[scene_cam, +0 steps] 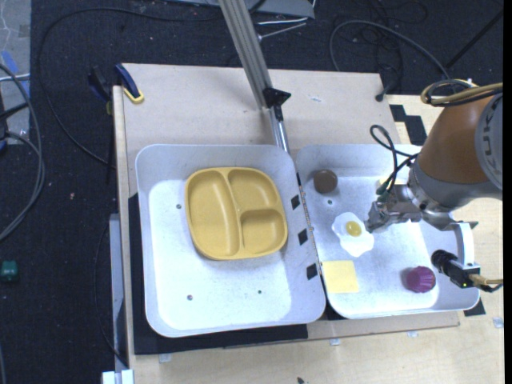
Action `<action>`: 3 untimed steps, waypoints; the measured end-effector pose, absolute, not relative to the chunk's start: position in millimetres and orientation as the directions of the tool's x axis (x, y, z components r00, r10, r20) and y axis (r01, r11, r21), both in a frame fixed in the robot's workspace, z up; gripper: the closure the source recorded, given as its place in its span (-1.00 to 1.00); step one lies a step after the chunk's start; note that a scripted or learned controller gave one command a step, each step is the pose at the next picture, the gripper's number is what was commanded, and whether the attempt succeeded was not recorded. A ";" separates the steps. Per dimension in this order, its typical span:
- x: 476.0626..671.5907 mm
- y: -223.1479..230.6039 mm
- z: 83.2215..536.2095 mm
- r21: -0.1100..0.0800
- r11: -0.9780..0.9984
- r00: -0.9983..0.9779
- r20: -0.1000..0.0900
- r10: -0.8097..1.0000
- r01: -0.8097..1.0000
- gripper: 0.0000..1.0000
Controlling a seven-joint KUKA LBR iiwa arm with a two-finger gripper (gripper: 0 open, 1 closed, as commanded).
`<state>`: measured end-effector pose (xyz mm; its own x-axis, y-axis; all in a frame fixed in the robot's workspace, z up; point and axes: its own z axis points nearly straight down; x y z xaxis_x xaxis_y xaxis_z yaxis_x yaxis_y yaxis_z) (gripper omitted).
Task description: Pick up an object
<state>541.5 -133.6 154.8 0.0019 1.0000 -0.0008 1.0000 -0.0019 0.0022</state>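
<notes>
1. Tabletop [200, 94]: pale wooden surface carrying two shallow white bins side by side; a metal pole crosses it from the top of the view.
2. Left bin [160, 294]: holds one item, a yellow divided plate [237, 213], lying flat and well apart from the arm.
3. Right bin [384, 286]: holds the small candidates for the pick, all lying loose on the bin floor.
4. Arm [460, 154]: grey with an orange band, reaching in from the right over the right bin, wrist tilted down toward the bin's middle.
5. Fingers [379, 218]: low over the bin floor, just beside the fried egg toy. Their opening cannot be told from this view, and nothing is visibly held between them.
6. Fried egg toy [353, 233]: white with a yellow centre, flat, nearest to the fingers and the likely target. A thin flat item probably calls for a descent fully to the bin floor, centred over the egg, with the closing line across its narrower span.
7. Yellow square slice [342, 277]: flat, just below the egg; the risk is nudging it while closing.
8. Purple object [419, 278]: near the bin's lower right corner, beside a black fitting.
9. Brown round object [325, 182]: near the bin's upper left, apart from the fingers.
</notes>
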 end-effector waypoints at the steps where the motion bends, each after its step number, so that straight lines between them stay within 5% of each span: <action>1: 543.2 -139.8 199.0 0.005 0.001 -0.001 -0.002 1.000 1.000 1.00; 2: 544.4 -140.0 252.1 0.006 0.003 -0.003 -0.002 1.000 1.000 1.00; 3: 551.1 -79.8 240.8 0.000 0.008 -0.008 0.001 1.000 1.000 1.00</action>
